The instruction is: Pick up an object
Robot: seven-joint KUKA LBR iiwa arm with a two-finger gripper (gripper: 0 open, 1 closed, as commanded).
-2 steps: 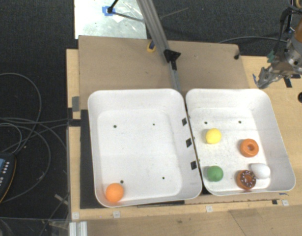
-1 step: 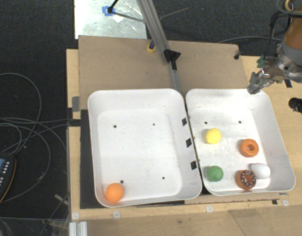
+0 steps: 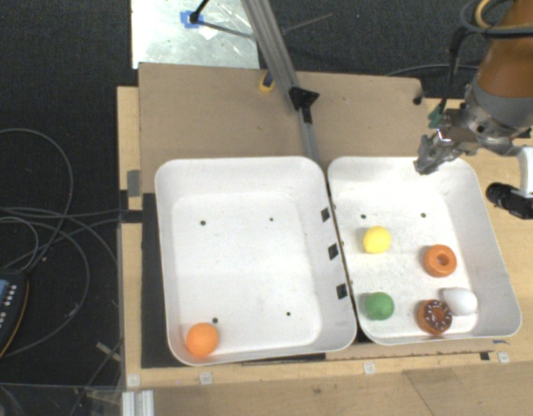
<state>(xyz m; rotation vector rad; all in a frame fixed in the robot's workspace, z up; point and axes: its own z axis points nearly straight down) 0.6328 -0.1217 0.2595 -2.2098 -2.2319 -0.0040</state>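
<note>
Dark carpet is surrounding a bench (image 3: 205, 111) carrying two white bins. At upper right, the gripper (image 3: 429, 159) is hovering over the right bin (image 3: 405, 189); its grip state cannot be told. Lower down are lying a yellow ball (image 3: 377, 240), orange ring (image 3: 439, 261) and green ball (image 3: 378, 306).

I am seeing wide open floor across the upper half of the right bin (image 3: 483, 224), directly below where the gripper (image 3: 431, 159) is hanging at its far rim. Lower down the room is tightening: a yellow ball (image 3: 377, 240) and an orange ring (image 3: 439, 261) are sitting apart, while a chocolate doughnut (image 3: 435, 316) and a white egg (image 3: 460, 301) are touching in the near corner, a green ball (image 3: 378, 306) near them. The left bin (image 3: 175, 232) is offering open floor apart from an orange ball (image 3: 202, 339) in its near corner.
</note>
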